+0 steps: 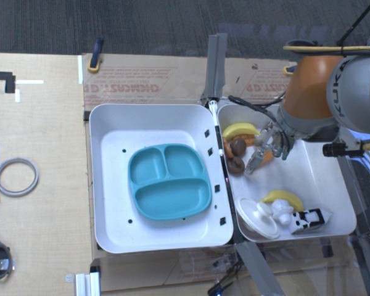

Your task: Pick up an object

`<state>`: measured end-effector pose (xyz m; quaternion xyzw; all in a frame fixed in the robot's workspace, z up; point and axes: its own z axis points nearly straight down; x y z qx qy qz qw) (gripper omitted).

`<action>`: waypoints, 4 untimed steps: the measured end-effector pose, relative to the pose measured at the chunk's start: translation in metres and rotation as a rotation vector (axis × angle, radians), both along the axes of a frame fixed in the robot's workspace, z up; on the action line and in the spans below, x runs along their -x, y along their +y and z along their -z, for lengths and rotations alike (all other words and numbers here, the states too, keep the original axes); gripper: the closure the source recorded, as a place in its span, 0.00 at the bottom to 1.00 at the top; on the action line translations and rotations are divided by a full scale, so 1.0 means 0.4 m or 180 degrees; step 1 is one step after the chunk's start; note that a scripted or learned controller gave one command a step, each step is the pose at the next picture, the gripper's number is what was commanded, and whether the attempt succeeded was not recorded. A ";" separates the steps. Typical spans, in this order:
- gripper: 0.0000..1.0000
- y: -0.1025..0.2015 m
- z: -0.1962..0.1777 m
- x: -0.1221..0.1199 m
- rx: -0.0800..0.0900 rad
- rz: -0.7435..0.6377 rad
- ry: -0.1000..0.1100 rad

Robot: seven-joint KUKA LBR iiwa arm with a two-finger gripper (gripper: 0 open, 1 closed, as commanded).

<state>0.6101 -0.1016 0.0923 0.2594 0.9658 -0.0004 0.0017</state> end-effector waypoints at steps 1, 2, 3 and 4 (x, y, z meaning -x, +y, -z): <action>1.00 0.000 -0.024 -0.002 0.0007 -0.0008 -0.0009; 1.00 0.121 -0.252 -0.102 -0.0003 0.0063 -0.0006; 1.00 0.272 -0.248 0.200 -0.0005 -0.0137 0.0012; 1.00 0.273 -0.420 0.123 0.0000 0.1067 0.0005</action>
